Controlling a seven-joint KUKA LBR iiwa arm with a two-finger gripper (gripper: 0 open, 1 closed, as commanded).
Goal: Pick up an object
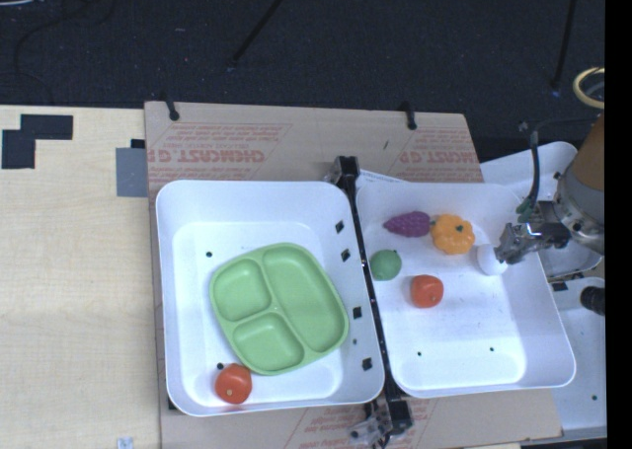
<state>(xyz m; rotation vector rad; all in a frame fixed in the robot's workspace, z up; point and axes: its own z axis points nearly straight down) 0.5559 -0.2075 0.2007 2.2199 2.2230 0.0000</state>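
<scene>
Desk (69,269): pale wood surface, on which a cardboard sheet and two shallow white bins are carried side by side.

Left bin (188,215): a green divided plate (278,307) is held near its middle; a red tomato-like toy (233,383) lies just beside the plate's near corner. Neither is in reach of the arm as it is placed.

Right bin (538,358): four small toy foods are gathered in its far half, and the near half is left bare.

Arm (592,176): seen at the right edge, over the right bin's far right side. The gripper (506,248) is poised low by the bin's right wall. Whether the jaws are wide or narrow cannot be told; nothing is seen between them. A small white rounded form (488,260) lies just beside the tip, and whether it is a loose object or part of the tool cannot be told.

Step in hand, as judged: approach, with no object yet secured.

Candidate objects, largest first:
- orange pumpkin-like toy (452,234), nearest the gripper;
- purple toy (408,224), touching or just beside the pumpkin's left;
- red toy (426,290), set apart toward the bin's middle;
- green ball (385,263), near the divider.

Next move, as judged: a short leftward shift and a descent over one piece are called for.

Obstruction: the purple toy crowds the pumpkin, so the isolated red toy is judged the cleaner target. The bin wall stands close to the gripper.
</scene>
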